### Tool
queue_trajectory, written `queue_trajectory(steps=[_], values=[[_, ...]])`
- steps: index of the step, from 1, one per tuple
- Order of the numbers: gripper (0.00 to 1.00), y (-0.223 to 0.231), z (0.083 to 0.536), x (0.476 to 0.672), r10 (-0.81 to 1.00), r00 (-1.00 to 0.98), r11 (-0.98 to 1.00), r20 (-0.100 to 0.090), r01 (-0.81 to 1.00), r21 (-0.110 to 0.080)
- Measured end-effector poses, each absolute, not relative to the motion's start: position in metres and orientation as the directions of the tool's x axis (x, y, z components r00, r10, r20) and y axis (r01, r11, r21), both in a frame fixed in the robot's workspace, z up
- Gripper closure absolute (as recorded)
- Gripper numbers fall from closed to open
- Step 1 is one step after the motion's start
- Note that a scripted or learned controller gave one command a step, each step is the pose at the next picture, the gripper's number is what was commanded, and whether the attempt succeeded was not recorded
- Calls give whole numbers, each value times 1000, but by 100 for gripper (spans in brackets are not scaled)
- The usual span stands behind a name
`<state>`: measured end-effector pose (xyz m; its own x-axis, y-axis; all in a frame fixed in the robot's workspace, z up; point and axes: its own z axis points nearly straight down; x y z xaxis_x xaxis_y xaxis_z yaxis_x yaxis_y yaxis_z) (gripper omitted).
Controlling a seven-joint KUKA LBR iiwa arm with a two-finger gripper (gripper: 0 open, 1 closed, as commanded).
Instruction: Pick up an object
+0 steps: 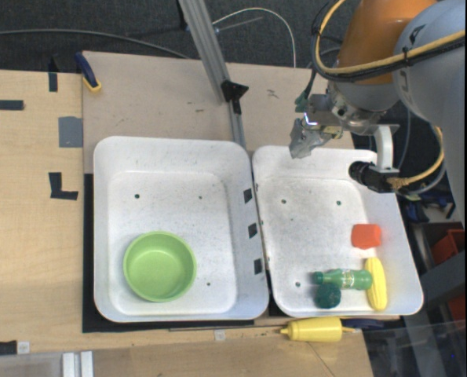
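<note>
Seen from above at a slant, the bench [162, 93] carries two shallow white bins side by side; the left bin [170, 151] holds a green bowl [160, 266] in its near left part, upright, well apart from everything else. The right bin [311, 203] holds its things gathered at the near right corner: an orange block [366, 236] by the right wall; nearer the front, a yellow banana-shaped piece [376, 283] lying along that wall; just beside it a green bottle [341, 279] on its side, touching or almost touching the yellow piece; a dark green lump [326, 294] sits against the bottle's lower edge. A yellow object [315, 330] lies outside the bins on the bench's front edge. The arm [398, 30] reaches in from the right; its tool [302, 144] hangs over the far left corner of the right bin, well apart from the objects; nothing is visibly held by it, and how far it is open I cannot tell.
</note>
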<state>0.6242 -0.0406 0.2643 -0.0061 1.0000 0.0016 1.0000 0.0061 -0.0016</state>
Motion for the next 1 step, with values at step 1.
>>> queue_trajectory(steps=[1], values=[[100, 7, 243, 612, 1000, -6, 6, 1, 1000, -4]])
